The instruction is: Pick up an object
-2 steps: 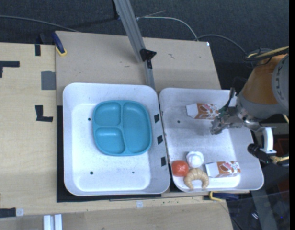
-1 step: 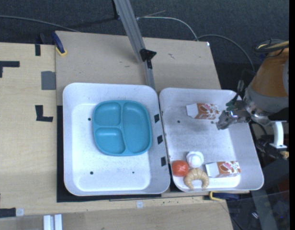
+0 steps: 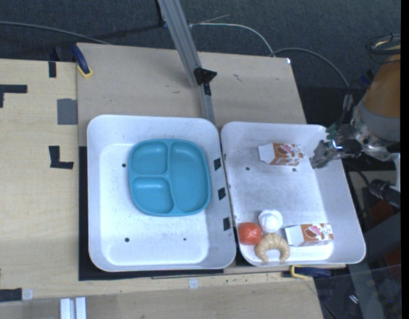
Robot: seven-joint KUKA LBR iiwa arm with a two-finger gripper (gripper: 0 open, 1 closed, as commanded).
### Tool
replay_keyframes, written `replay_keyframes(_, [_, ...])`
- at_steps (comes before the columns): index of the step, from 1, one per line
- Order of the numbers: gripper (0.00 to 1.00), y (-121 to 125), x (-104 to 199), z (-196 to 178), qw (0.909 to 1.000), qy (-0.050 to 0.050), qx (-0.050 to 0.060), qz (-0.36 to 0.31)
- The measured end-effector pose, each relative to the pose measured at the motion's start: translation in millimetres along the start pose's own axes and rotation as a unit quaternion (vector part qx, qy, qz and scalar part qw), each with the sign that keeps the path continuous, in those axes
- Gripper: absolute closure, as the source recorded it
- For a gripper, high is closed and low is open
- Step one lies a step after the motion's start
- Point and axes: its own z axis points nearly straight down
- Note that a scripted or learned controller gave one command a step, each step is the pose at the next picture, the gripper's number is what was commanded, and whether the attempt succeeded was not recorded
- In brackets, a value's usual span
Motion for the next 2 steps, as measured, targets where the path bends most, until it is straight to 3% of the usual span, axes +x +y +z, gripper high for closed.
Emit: replay_keyframes(2, [1.00,-16,108,17,1.0000,0.002,0.004,-0.002])
